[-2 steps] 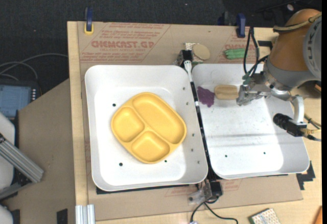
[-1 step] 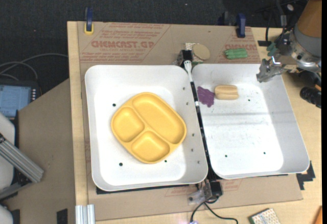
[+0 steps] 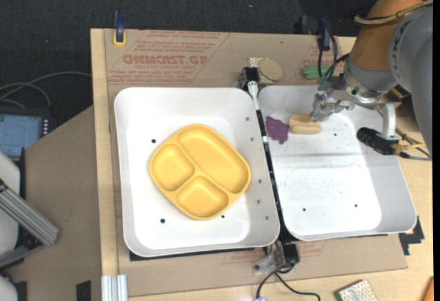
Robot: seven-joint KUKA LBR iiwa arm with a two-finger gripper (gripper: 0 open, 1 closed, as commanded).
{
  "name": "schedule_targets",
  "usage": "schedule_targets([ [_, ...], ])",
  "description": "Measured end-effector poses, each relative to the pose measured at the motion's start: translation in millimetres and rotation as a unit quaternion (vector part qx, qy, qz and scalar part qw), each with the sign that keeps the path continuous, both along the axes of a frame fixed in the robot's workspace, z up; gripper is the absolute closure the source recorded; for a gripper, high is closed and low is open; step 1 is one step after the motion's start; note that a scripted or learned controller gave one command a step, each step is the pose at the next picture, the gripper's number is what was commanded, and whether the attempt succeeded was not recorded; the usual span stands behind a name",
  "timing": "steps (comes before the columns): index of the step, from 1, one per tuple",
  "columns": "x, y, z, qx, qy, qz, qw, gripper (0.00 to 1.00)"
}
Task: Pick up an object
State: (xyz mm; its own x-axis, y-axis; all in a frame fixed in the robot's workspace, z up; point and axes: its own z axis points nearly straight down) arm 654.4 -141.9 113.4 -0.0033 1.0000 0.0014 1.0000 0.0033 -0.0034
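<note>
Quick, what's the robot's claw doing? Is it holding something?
Gripper: cannot be told; it sits right at the tan object in the right bin.

A rounded grey arm (image 3: 416, 45) is seen at the right, ringed by an orange band (image 3: 381, 28). A small metallic gripper (image 3: 322, 108) is mounted beneath a silvery wrist flange.

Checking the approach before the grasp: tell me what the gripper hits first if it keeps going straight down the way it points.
Most likely the tan object, which lies just below the gripper near the right bin's far edge. Height is hard to judge from this slanted view, so it could land on the bin floor beside it.
</note>
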Motion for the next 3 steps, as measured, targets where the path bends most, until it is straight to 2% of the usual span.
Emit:
schedule_targets([
  [1,-44,-35,20,-0.0007,0.000,-0.004,1.0000,1.00],
  [2,-64,-71,-8,-0.0005,0.000,-0.003,1.0000,1.00],
  [3,-94,-82,-18,0.0000,0.000,-0.003,1.0000,1.00],
])
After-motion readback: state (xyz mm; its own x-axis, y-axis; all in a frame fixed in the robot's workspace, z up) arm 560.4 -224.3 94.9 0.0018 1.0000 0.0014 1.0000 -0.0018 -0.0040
